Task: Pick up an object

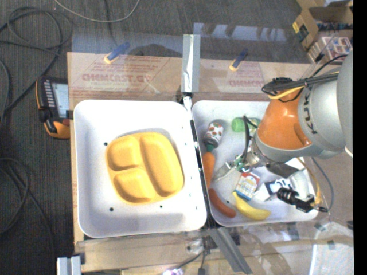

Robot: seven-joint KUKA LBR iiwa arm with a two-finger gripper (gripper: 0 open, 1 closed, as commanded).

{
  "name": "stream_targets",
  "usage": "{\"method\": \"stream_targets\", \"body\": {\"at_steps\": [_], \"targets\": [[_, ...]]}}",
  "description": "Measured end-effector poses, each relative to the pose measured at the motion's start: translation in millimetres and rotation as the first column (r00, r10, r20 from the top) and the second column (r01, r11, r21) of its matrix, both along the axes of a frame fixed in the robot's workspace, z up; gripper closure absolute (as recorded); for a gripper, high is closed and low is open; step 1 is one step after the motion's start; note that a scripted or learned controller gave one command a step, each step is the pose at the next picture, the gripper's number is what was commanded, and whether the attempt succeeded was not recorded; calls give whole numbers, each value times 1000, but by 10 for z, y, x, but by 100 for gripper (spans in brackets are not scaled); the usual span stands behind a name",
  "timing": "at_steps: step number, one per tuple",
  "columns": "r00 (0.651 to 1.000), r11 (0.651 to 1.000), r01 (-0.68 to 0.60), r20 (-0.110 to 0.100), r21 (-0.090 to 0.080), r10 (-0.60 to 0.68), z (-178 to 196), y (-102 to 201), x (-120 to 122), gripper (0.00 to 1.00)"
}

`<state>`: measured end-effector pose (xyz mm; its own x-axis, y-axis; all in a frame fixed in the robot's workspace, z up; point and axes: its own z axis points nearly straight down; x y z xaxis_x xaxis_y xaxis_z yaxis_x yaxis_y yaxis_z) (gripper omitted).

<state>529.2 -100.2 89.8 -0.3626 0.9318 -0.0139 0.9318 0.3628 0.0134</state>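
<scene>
The arm (304, 119) reaches in from the right and hangs over the right bin (229, 109), its orange band covering that bin's upper right part. The gripper (239, 164) is low in the middle of this bin, tucked under the wrist. From where I stand I cannot tell whether it is open or closed, and nothing is plainly caught in it.

All the loose things lie in the right bin. An orange carrot (209, 164) lies along the left wall, just beside the gripper. Below it a reddish-brown sausage (221, 203) lies at a slant near the front left corner. A yellow banana (251, 209) lies just to the right of the sausage, by the front wall. A small white carton (247, 185) with red and blue print sits just above the banana, right under the gripper. A blue and white packet (278, 187) lies to the right of the carton. Toward the back, a small can (214, 133) with red spots is near the left wall, and a green ball (238, 124) is just to its right, close to the orange band.

The left bin (86, 153) holds a yellow compartment tray (144, 166), lying flat in its middle. Both bins sit side by side on the desk (114, 73).
</scene>
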Motion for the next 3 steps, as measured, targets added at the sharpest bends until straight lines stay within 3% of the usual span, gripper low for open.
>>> {"method": "stream_targets", "body": {"at_steps": [1, 2, 3], "targets": [[991, 992, 129, -23, 7, -129, 461, -443, 82, 0], [920, 920, 391, -8, 7, -391, -18, -661, 1144, 0], [988, 989, 144, -53, 10, -143, -36, -870, 1345, 0]]}}
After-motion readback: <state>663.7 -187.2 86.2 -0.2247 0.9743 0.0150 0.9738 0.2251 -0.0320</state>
